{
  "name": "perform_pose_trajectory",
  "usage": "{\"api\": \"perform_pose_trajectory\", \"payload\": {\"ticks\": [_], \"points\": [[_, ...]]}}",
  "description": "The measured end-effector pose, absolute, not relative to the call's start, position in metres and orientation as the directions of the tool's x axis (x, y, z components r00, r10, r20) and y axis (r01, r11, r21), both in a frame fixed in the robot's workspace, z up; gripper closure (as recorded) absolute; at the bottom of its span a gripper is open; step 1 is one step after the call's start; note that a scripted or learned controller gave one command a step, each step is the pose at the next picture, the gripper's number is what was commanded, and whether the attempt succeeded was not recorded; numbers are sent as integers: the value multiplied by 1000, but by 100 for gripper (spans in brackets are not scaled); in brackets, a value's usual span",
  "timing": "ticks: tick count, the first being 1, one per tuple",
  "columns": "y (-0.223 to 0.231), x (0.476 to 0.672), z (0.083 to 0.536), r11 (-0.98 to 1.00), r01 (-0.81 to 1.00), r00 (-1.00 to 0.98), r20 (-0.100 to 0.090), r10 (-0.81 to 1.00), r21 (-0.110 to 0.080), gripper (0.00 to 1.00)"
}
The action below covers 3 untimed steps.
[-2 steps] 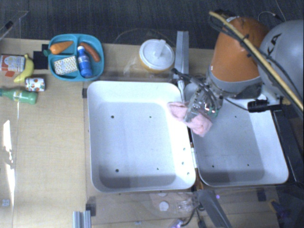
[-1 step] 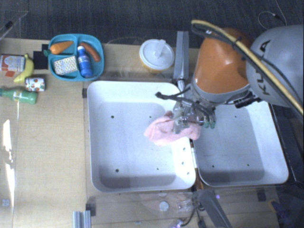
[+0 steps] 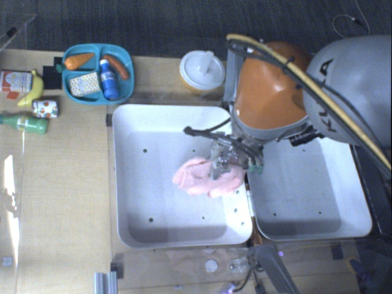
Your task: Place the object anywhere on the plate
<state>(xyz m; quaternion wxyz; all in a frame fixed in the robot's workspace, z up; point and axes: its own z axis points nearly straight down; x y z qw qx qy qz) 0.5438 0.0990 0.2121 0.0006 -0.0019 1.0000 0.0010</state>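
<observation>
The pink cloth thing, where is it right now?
The pink cloth lies crumpled in the left white bin, near that bin's right wall, with the gripper right above its right part.

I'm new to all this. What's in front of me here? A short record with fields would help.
arm: grey and orange, reaching in from the right
gripper: over the pink cloth, fingers unclear
pink cloth: crumpled in the left bin, near its right wall
left bin: white, shallow
right bin: white, shallow
blue tray: divided, holding toy food, beyond the left bin
lidded cup: beside the tray
</observation>
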Motion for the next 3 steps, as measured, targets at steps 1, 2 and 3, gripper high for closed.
{"api": "perform_pose_trajectory", "payload": {"ticks": [1, 2, 3], "points": [[145, 525, 224, 1000, -6, -1000, -3, -6, 2, 100], [183, 492, 223, 1000, -4, -1000, 0, -4, 2, 100], [183, 492, 223, 1000, -4, -1000, -1, -4, 2, 0]]}}
